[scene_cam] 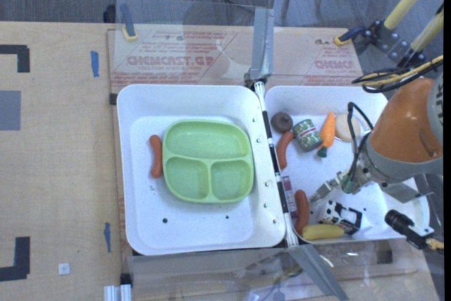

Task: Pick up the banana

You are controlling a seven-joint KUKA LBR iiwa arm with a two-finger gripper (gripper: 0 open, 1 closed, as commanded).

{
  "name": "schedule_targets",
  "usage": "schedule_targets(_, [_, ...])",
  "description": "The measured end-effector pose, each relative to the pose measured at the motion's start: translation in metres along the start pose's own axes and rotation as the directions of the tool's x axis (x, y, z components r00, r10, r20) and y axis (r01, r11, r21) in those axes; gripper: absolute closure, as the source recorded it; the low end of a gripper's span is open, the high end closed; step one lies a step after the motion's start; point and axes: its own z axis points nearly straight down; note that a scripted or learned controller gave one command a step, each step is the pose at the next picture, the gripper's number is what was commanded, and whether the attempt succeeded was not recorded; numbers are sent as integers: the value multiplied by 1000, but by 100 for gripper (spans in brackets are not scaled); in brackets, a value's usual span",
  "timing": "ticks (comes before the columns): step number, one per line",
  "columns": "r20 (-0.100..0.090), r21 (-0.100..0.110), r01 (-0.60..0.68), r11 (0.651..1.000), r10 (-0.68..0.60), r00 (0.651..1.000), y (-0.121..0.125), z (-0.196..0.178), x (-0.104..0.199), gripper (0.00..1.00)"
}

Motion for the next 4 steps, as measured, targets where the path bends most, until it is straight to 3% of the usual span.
schedule_targets(1, [2,-3,-1,1000,1,1000,1,-10,0,100])
schedule_targets(2, [4,-3,-21,1000,21,1000,-2,-19,-2,100])
schedule_targets(3, [4,-2,47,999,-47,999,21,-108,21,100])
schedule_targets(4, [8,-10,18,1000,-18,1000,59,3,6,100])
